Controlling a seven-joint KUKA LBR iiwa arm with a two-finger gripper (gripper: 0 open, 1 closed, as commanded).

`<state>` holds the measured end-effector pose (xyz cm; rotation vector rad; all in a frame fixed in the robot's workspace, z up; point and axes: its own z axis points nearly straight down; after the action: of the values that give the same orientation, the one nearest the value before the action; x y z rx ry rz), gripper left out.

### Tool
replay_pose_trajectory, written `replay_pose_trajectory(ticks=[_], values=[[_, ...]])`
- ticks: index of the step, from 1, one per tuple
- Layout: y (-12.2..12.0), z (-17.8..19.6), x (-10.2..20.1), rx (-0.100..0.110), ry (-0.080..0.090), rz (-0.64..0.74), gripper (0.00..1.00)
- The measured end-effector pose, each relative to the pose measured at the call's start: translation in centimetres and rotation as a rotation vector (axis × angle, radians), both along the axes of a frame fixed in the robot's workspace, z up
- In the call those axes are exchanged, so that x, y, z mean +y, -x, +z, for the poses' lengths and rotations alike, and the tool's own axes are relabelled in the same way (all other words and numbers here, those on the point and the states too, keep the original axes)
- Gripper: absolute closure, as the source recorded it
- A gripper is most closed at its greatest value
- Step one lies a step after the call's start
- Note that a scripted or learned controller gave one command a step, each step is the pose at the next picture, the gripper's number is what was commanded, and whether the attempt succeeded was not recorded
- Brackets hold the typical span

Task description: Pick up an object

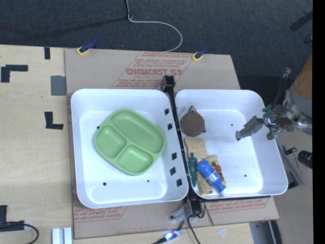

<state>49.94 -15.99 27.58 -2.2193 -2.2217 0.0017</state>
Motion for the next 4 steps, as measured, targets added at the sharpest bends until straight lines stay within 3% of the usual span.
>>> replay_pose_trajectory(ticks=[1,2,3,4], values=[[1.6,-19.5,4.9,-0.006,0.008,-0.005,0.00],[1.4,0.0,7.4,-0.015,0.001,0.004,0.00],[1.6,0.1,7.3,0.000,0.001,0.002,1.00],[1.5,11.4,16.0,-0.012,-0.002,0.011,1.00]])
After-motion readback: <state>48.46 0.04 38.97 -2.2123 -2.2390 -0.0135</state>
